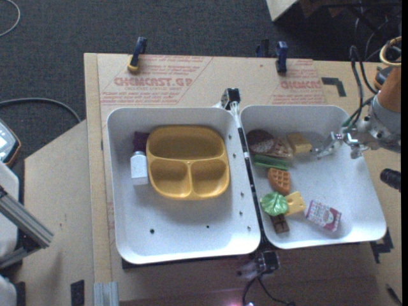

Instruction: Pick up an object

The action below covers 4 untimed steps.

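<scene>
Gripper at 3 o'clock in right bin, finger state unclear, can't tell. Nearest item: small tan block, boxy, just at its 9 o'clock.

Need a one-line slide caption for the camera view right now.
Grey arm's gripper hovers in the right white bin near toy food; yellow divided plastic tray sits in the left white bin.

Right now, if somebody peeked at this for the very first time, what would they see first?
Probably the big yellow plastic tray with three compartments, which takes up much of the left white bin. Next comes the jumble of small toy foods in the right white bin, such as the orange waffle and the green leafy lettuce piece. The grey robot arm's end effector reaches in from the right, above that bin's far side.
</scene>
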Motion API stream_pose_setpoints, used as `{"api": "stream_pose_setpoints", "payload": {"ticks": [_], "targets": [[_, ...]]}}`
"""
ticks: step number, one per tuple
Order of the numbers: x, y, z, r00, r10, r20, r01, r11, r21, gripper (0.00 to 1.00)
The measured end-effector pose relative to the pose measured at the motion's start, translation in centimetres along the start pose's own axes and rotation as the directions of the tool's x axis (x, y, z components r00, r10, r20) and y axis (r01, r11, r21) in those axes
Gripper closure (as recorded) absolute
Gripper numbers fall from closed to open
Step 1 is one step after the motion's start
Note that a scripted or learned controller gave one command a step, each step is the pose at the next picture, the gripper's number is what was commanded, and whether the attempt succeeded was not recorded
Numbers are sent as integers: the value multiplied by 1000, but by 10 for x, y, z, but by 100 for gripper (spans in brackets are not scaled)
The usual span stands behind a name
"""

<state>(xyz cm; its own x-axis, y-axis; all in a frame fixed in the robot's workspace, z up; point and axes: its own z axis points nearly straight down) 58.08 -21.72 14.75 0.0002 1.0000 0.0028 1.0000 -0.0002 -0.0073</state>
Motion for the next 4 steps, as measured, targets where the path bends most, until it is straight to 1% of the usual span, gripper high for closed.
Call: {"api": "stream_pose_setpoints", "payload": {"ticks": [1,2,3,4], "targets": [[0,6,60,1000,-3,-7,3,1000,-2,0],[3,7,62,1000,-2,-3,2,1000,-4,0],[1,7,51,1000,-2,1,2,1000,-8,100],[1,17,4,1000,-2,6,2,1000,-14,100]]}}
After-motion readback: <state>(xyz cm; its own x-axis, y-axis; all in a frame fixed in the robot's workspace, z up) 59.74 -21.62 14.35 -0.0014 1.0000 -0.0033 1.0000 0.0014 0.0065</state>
